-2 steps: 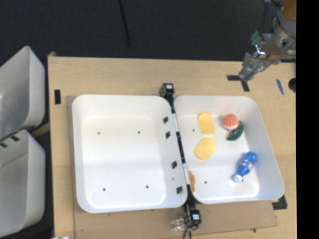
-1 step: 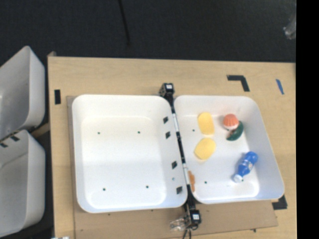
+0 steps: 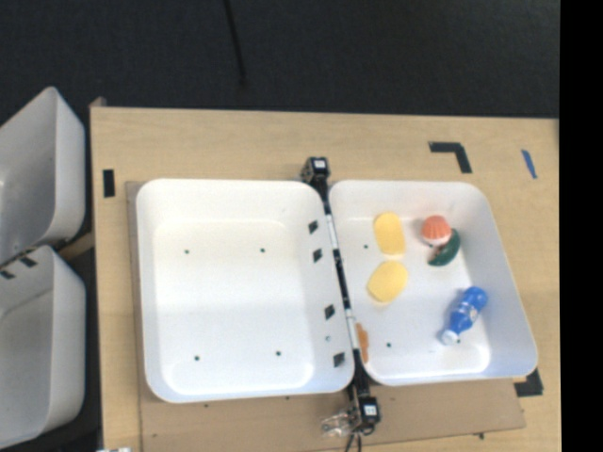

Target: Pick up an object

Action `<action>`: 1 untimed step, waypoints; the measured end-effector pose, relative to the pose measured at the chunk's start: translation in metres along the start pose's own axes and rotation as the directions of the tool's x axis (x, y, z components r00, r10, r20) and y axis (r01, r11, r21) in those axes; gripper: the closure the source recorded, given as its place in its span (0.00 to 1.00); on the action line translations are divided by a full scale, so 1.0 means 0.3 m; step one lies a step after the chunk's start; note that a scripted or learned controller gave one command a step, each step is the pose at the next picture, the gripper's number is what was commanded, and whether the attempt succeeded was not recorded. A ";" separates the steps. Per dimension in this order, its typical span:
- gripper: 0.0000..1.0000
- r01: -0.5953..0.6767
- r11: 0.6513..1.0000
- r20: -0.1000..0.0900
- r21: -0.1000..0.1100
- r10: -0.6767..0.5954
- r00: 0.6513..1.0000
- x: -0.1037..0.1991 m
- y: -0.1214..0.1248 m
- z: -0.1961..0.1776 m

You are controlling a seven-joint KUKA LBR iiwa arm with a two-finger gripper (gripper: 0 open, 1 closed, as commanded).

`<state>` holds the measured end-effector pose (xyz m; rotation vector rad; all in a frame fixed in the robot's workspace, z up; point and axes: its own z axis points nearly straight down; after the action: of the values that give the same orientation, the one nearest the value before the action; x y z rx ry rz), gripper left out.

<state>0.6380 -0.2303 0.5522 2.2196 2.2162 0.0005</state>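
Objects sit in the right bin (image 3: 504, 332): two yellow pieces (image 3: 389, 233) (image 3: 387, 281) near its left side, a red-and-green toy (image 3: 438, 237) beside them, a blue bottle (image 3: 463, 314) lower right; tool state: cannot tell

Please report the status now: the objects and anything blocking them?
Right bin: two yellow pieces, red-green toy, blue bottle. All lying apart. Nothing covers them.

We see bright, even light on the bench (image 3: 283, 144) | mild glare whitens the left bin (image 3: 236, 290) floor | shadows faint and short | overall focus soft | far background stays dark
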 end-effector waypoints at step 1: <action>1.00 -0.001 1.000 -0.007 0.019 0.001 1.000 0.029 -0.058 0.661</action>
<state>0.6215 -0.2224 0.3538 2.2334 2.2283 -0.0133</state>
